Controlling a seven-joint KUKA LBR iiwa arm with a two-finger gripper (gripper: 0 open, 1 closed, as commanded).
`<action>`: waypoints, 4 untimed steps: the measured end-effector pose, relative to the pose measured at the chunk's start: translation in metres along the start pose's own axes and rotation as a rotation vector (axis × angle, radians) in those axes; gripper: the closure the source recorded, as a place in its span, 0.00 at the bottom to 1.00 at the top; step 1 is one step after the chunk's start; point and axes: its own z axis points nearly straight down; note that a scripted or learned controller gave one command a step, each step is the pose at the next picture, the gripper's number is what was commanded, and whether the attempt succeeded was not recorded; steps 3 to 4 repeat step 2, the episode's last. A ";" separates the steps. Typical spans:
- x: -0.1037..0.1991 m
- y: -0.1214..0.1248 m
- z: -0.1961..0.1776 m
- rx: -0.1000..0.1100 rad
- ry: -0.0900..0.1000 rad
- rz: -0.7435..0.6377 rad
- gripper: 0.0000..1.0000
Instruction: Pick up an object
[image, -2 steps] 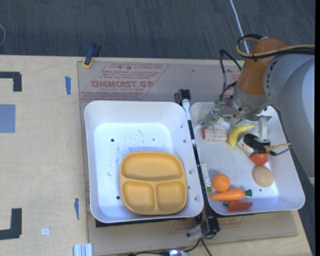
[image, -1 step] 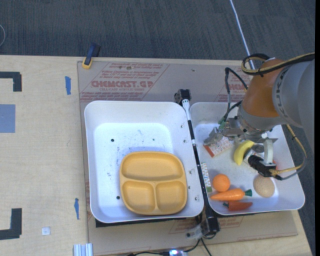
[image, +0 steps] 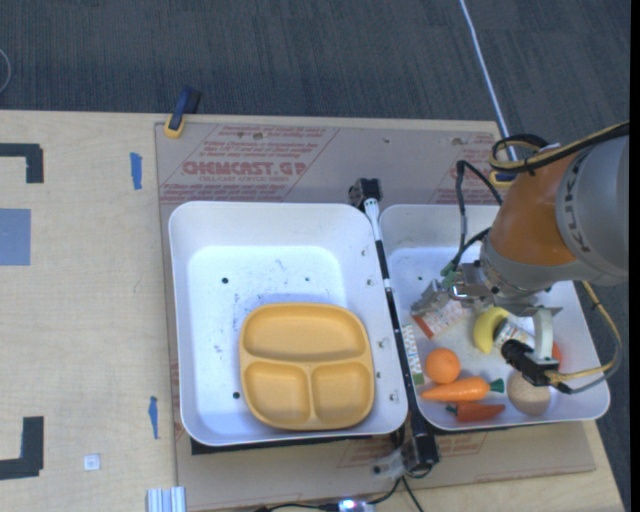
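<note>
The arm's pincer (image: 497, 322) hangs over the banana (image: 489, 329) in the right bin (image: 592, 405); whether it grips, I cannot tell. At eleven o'clock, red print on the cardboard (image: 240, 165) seems to read "CHEMCAST GP".

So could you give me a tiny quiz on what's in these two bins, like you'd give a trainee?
1. True or false: the yellow divided plate lies in the left bin.
2. Which thing lies nearest the front edge of the right bin? A) orange ball B) carrot C) banana
3. Fill in: the arm reaches over the ____ bin.

Key: 1 true. 2 B, the carrot lies along the front edge. 3 right.
</note>
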 end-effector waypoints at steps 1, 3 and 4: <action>0.001 -0.022 0.000 -0.002 0.000 0.000 0.00; -0.011 -0.060 -0.001 -0.003 0.000 0.000 0.00; -0.011 -0.060 -0.001 -0.003 0.000 0.000 0.00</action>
